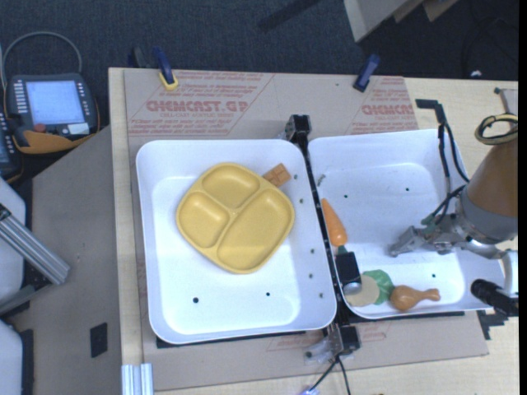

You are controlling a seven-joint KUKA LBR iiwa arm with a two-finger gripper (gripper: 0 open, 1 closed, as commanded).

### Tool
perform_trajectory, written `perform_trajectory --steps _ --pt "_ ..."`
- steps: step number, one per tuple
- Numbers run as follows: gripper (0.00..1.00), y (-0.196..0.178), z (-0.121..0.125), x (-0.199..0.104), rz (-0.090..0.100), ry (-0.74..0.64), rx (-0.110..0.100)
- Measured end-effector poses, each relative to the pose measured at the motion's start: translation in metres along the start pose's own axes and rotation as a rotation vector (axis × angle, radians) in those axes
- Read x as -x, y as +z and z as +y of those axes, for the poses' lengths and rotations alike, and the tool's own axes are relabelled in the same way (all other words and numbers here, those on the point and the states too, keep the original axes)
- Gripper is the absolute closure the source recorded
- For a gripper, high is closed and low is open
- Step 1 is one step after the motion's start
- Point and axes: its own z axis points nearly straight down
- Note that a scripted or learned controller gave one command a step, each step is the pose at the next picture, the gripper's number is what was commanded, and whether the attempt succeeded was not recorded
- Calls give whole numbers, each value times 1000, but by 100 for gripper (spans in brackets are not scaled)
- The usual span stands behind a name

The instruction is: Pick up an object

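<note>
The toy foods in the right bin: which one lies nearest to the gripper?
The brown drumstick, just below the gripper near the bin's front edge. The orange carrot lies farther off by the divider, and the green piece sits beyond the drumstick.

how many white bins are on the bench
2. The left bin holds a yellow divided plate. The right bin holds an orange carrot, a drumstick and a green item, with the arm reaching in.

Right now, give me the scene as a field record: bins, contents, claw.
left bin: yellow divided plate; small brown piece at the plate's upper right edge
right bin: carrot, black block, green disc, drumstick along the left side and lower edge
claw: low in right bin, nothing seen held
</note>
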Motion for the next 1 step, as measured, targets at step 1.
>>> perform_trajectory --steps 1 --pt "100 -15 5 -3 3 -3 13"
